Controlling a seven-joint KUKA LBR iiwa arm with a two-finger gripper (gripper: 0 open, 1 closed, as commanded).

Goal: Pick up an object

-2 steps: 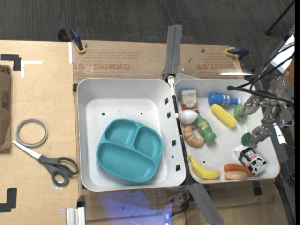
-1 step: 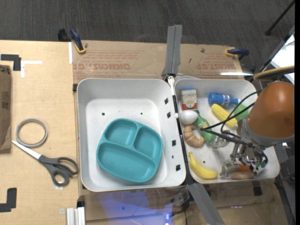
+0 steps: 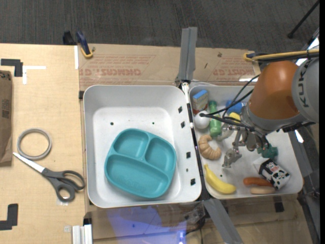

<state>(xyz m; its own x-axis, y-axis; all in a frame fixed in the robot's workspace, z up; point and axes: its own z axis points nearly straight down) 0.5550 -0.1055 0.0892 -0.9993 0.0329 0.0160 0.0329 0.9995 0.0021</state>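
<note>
1. Down in the right bin [image 3: 294,187], one croissant [image 3: 209,147], one banana [image 3: 219,183], one carrot [image 3: 258,182], one black-and-white cow toy [image 3: 274,173], one white ball [image 3: 201,120], plus a cluster of green, blue and yellow pieces I cannot separate.
2. The jaws [image 3: 231,157] hang over bare bin floor, between croissant and cow toy, above the banana. Whether they are open or closed, I cannot tell; nothing shows between them.
3. The croissant lies just left of the jaws, the banana just below them; both are apart from them.
4. The banana lies along the bin's near edge; the croissant sits close to the left wall.
5. The left bin [image 3: 101,100] holds one teal tray [image 3: 140,162], with bare floor behind it.
6. On the table [image 3: 45,85]: one pair of scissors [image 3: 53,176], one tape roll [image 3: 34,143].
</note>
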